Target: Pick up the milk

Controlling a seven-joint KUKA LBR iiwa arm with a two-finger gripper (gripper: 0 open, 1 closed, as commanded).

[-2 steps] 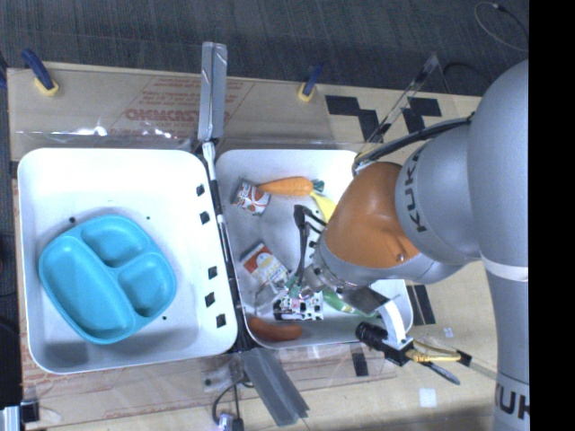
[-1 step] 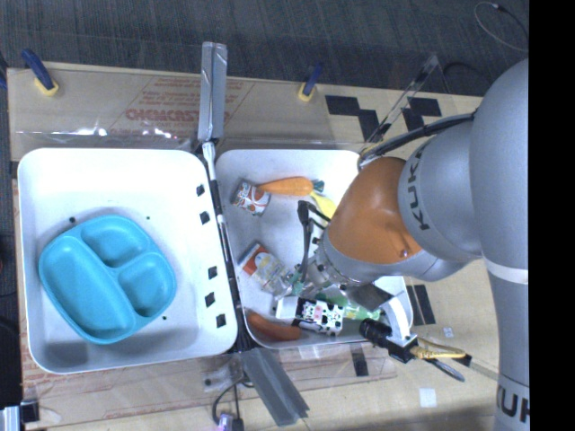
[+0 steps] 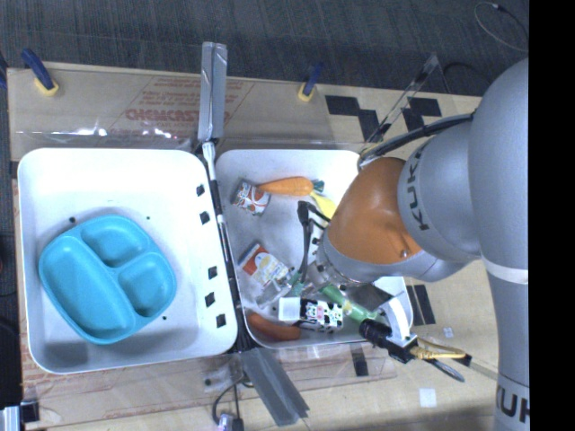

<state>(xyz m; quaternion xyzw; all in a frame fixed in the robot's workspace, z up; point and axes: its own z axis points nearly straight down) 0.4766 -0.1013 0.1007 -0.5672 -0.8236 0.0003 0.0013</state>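
Note:
The right bin point(image 3: 235, 241) holds the task's clutter. A small white and orange carton point(image 3: 266, 268), which looks like the milk, lies tilted near the bin's left wall. A second small white and red carton point(image 3: 252, 197) lies at the back, beside a carrot point(image 3: 289, 186). My gripper point(image 3: 311, 311) hangs low over the front of the right bin, under the orange wrist band point(image 3: 373, 215). It is just right of and in front of the orange carton. The arm hides much of the bin's right half.
A brown sausage point(image 3: 273, 328) lies at the right bin's front edge, and a yellow banana point(image 3: 320, 206) peeks out beside the wrist. A green item point(image 3: 346, 305) lies under the arm. The left bin point(image 3: 36, 164) holds a blue divided plate point(image 3: 106, 278).

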